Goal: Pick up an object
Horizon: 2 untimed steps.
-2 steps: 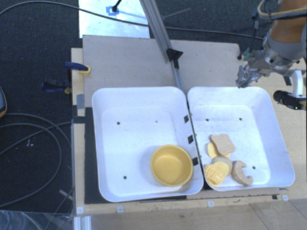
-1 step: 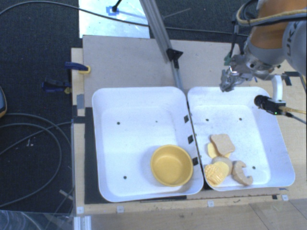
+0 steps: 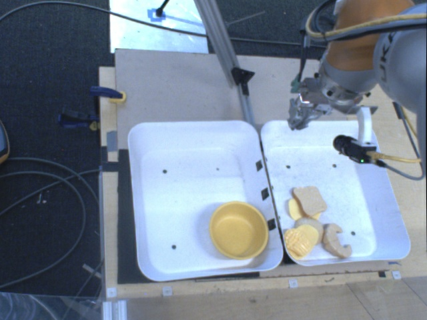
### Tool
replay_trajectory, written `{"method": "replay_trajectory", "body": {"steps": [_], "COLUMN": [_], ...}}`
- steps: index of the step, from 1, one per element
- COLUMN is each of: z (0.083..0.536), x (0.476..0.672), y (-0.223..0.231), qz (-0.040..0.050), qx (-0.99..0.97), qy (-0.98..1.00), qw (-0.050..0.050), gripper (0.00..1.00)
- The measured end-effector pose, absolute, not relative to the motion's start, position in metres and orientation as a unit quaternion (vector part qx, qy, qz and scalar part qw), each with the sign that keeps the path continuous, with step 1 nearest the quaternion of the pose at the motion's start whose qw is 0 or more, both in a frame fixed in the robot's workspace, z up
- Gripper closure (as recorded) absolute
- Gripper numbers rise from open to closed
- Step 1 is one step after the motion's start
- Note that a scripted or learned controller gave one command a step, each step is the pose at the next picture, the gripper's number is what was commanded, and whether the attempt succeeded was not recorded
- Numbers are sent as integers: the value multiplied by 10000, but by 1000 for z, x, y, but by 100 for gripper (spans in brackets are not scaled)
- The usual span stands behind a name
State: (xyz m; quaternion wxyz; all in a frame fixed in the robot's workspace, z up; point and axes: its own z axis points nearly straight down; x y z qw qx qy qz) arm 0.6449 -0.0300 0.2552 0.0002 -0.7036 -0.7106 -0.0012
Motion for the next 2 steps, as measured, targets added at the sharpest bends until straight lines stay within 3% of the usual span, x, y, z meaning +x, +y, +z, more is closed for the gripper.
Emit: {"method": "replay_trajectory", "body": {"steps": [2], "z": [242], "x": [619], "y": [70], "qz": [-3], "qx": [-7035], "qy": [-7107], "qw": [10], "gripper": [100]}}
